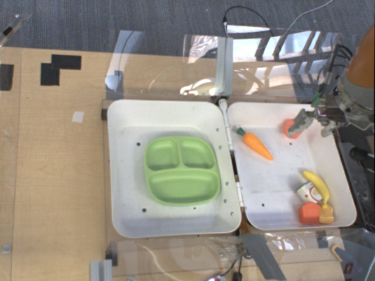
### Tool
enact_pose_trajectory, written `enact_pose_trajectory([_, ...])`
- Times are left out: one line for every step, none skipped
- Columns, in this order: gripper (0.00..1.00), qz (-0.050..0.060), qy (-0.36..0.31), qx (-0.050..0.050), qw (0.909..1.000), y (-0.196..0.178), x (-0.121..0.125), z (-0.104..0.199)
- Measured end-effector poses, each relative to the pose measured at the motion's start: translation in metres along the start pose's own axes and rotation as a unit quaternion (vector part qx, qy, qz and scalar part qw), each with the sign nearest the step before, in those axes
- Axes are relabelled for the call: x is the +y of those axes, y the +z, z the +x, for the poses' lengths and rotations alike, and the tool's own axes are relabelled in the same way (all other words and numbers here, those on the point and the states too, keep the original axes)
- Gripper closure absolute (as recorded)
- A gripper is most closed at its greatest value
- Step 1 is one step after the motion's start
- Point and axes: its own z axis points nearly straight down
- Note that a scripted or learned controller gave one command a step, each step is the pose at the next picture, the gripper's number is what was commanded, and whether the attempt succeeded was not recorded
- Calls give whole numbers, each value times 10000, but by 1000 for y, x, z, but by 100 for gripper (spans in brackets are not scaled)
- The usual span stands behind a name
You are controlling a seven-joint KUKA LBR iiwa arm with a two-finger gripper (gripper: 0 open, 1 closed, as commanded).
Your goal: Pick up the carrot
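The carrot (pixel 257 146) is orange with a small green top. It lies on the floor of the right bin (pixel 281 174), near that bin's left wall, with its tip pointing down and to the right. My gripper (pixel 314 124) hovers over the bin's upper right part, well to the right of the carrot. Its two fingers stand apart, open, with nothing between them. The left finger (pixel 302 120) is close to a small orange-red object (pixel 289 128).
A yellow banana (pixel 317 187), a small white carton (pixel 304 192) and a red-orange item (pixel 309 213) cluster in the right bin's lower right corner. A green divided plate (pixel 182 170) sits in the left bin (pixel 126 157). A low wall separates the bins.
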Motion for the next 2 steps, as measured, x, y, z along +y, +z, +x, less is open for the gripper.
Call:
enact_pose_trajectory([0, -8, -355, 0, 9994, 148, 21, 17])
enact_pose_trajectory([0, -68, 75, -3, 9999, 179, 46, 24])
